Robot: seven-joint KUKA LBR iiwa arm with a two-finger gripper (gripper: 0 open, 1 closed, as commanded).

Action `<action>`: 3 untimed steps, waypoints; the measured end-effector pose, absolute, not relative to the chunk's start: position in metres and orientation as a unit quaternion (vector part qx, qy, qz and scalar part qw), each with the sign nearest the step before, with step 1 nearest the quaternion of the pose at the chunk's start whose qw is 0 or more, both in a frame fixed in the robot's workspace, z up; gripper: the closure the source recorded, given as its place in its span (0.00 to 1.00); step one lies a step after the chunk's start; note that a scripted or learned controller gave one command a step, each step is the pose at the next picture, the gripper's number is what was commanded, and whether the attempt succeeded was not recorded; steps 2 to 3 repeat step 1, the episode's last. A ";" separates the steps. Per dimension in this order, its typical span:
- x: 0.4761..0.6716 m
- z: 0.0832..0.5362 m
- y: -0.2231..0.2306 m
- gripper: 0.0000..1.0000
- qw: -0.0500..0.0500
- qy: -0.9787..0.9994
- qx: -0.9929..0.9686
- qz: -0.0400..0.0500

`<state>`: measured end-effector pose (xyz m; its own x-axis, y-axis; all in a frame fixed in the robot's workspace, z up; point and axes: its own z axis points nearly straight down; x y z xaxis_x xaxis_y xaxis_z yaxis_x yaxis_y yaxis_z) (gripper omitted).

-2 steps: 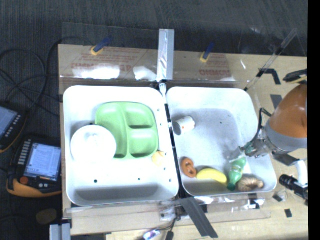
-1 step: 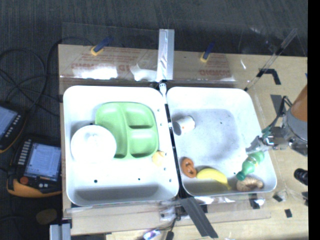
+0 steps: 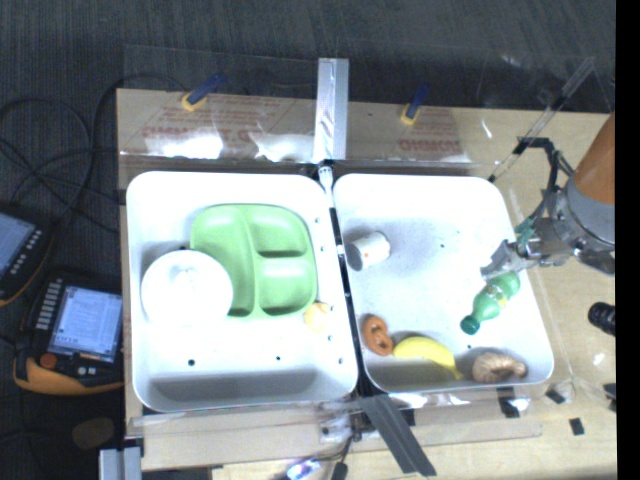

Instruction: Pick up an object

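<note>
The surface (image 3: 140,118) carries two shallow white bins side by side. The left bin (image 3: 160,373) holds a green divided tray (image 3: 262,258), a white round plate (image 3: 183,286) overlapping the tray's left side, and a small yellowish piece (image 3: 317,315) against the right wall.

The right bin (image 3: 430,193) holds the likelier targets. The arm (image 3: 600,183) reaches in from the right, over the bin's right rim, with its gripper (image 3: 512,258) low near that wall. Just under the gripper lies a green bottle (image 3: 490,304), tilted, its darker cap end pointing down and toward the bin's middle, its upper end touching or very near the jaws. Whether the jaws are apart or clamped on the bottle I cannot tell; the metal parts blur together there.

Along the front wall sit a yellow banana (image 3: 425,351), a brownish lumpy object (image 3: 497,367) to its right, and an orange-brown ring-shaped thing (image 3: 377,334) to its left. A small white cup (image 3: 367,249) lies on its side near the divider, well apart from the gripper.

As for progress, the approach looks done: the gripper is at the bottle. A secure grip and any lift are not shown, so the pick itself probably remains.
</note>
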<state>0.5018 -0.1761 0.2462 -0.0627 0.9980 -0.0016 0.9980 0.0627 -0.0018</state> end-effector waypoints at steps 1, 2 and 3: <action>0.518 0.238 -0.099 1.00 0.001 -0.753 -0.657 0.001; 0.518 0.238 -0.099 1.00 0.001 -0.753 -0.657 0.001; 0.518 0.238 -0.099 1.00 0.001 -0.753 -0.657 0.001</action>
